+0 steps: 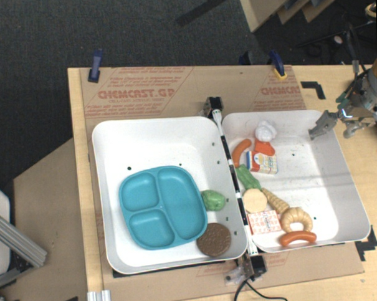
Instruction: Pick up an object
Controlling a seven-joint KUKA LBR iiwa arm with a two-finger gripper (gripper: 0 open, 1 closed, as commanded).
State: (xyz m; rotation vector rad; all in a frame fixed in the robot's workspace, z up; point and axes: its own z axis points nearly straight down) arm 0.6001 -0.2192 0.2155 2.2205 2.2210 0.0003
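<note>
My gripper (336, 128) hovers over the far right rim of the right bin (326, 172), open with nothing between its fingers. Against that bin's left wall lie several toy foods: a white crumpled piece (265, 131), an orange sausage (240, 151), an orange-and-white carton (264, 161), a green vegetable (246, 176), a cream disc (254, 201), a cone (277, 201), a red-and-white packet (263, 223), a tan pretzel (295, 218) and a red hot dog (298, 238). All of these sit well to the left of the gripper.
The left bin (151, 142) holds a teal divided plate (161, 206), a green ball (214, 200) and a brown cookie (215, 239). A black divider (226, 157) runs between the bins. Blue clamps (96, 65) hold the cardboard base at the back.
</note>
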